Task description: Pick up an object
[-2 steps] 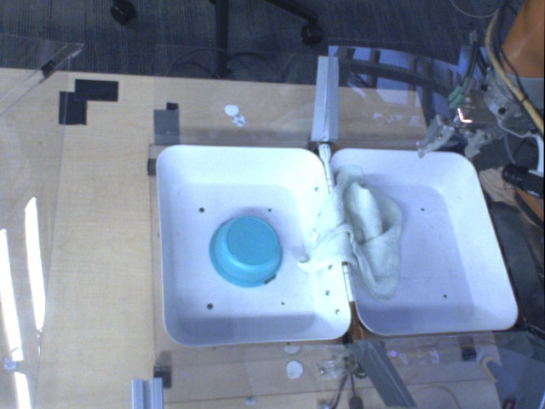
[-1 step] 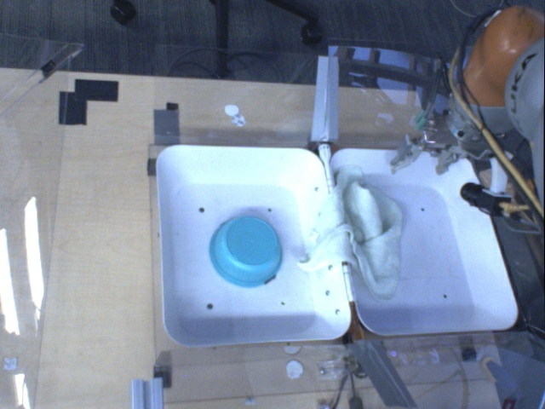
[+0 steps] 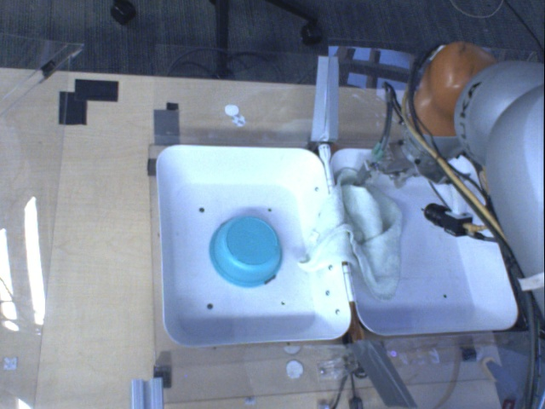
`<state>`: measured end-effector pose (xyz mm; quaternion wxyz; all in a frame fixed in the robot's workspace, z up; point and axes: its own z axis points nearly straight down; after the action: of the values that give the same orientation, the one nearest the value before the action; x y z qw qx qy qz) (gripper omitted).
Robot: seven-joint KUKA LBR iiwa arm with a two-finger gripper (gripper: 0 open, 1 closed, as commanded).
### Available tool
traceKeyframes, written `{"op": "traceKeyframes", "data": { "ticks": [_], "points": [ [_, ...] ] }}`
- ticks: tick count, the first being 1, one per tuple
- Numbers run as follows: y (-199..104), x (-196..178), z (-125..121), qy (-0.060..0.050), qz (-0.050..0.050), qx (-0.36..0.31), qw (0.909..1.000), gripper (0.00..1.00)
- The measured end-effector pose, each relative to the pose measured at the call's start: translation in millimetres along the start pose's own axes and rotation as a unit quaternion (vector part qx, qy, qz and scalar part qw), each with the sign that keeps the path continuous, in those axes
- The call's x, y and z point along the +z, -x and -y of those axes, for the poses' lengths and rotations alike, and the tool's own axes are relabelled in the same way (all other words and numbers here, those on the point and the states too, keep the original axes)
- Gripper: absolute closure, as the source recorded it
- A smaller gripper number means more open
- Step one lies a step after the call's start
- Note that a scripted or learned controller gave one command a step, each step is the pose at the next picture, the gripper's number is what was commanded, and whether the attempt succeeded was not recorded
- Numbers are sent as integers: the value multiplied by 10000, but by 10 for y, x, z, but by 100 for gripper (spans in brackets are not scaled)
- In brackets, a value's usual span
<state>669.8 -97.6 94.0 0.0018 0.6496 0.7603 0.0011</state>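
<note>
nearest the camera, along the bottom edge, small metal fittings (image 3: 336, 366) sit on the wooden bench (image 3: 85, 254) just below the seam between the two bins. left bin (image 3: 183, 313) holds one blue bowl (image 3: 246, 250), upside down by the look of it, resting on the floor of the bin left of centre and well apart from every wall. right bin (image 3: 460, 309) holds a pale cloth (image 3: 375, 237), bunched along its left wall; one white fold spills over the divider into the left bin, so the cloth touches both.

gripper (image 3: 387, 164) sits at the far left corner of the right bin, directly above or against the upper end of the cloth. cables and the grey arm (image 3: 502, 135) crowd it — whether anything is gripped, or how the tool is set, cannot be told from this view.

judgement: the step in hand is a grasp attempt on the cloth, at its start or not confirmed. to do it well, the tool should come down on the thick bunched ridge rather than the thin edge by the wall, pinch across a fold, then lift straight up — slowly, since the draped fold may snag on the divider. the bowl is a poorer target: smooth, domed, wide.
</note>
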Motion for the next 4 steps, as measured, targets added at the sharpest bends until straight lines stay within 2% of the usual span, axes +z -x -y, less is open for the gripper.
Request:
{"op": "traceKeyframes", "data": {
  "ticks": [1,2,4],
  "points": [
    [-13,-95,-20,16,3,-13,10000,100],
    [-77,12,-11,-8,-2,-258,9997,100],
    [-94,-82,-15,-6,0,-388,9992,100]
  ]
}}
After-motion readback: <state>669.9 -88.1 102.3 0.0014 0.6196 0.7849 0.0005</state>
